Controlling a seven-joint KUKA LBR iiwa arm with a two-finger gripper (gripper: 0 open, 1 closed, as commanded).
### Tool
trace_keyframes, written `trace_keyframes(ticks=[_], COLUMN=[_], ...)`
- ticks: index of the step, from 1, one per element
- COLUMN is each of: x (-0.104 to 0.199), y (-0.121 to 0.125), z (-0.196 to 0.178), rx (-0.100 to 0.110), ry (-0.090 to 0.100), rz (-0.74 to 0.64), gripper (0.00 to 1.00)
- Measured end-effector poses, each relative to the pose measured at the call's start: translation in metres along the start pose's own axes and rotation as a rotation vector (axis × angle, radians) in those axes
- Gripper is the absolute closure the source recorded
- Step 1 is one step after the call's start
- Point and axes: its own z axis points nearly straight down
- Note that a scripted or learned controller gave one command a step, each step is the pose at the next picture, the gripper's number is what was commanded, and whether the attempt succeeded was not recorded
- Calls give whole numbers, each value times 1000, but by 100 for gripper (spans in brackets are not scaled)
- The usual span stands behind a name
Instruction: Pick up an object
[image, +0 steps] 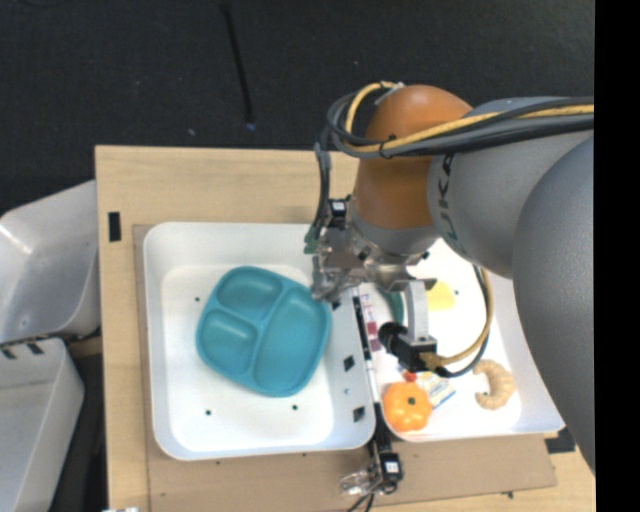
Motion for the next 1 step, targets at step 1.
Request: trace_keyframes(ticks=[1], x=[-2], y=[0], z=[0], rx=[0], ry=[0], rz=[3], gripper=[0])
